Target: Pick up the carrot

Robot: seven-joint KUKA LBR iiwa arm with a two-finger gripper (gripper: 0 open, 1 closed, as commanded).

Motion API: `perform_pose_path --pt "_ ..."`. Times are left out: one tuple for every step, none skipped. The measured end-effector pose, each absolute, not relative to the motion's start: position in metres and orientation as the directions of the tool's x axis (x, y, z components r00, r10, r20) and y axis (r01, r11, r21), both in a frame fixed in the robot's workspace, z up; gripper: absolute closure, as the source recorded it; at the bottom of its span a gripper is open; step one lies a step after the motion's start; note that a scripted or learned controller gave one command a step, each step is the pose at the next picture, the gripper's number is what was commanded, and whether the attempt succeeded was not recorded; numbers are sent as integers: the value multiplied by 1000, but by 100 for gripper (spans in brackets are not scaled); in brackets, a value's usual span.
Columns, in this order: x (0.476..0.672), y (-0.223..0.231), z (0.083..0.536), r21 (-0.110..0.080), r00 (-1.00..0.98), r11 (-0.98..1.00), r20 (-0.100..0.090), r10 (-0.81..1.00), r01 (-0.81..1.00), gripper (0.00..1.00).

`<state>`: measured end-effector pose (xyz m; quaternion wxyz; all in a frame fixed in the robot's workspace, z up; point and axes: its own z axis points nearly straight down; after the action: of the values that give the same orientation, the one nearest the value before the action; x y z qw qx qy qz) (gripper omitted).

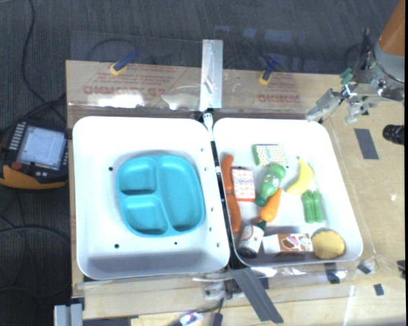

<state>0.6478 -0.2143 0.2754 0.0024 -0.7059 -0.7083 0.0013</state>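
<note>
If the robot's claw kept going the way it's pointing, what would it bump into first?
The gripper points left and slightly down, just above the right bin's top-right corner. It would probably meet that rim first, or pass over it toward the small green-patterned box. Height is hard to judge.

Red print on the cardboard sheet (122,87), too blurred to read

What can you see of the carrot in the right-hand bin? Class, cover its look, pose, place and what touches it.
The carrot is small, orange and smooth, like a plastic toy, with a dark green stub at its lower left end. It lies tilted, tip up and to the right, near the middle of the right bin. A green bottle overlaps its upper part. The gripper is outside the bin, beyond its far right corner, away from the carrot.
</note>
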Motion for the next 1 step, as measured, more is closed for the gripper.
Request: perform_pose_path --pt "639 -180 284 -6 -164 164 -3 987 987 0"
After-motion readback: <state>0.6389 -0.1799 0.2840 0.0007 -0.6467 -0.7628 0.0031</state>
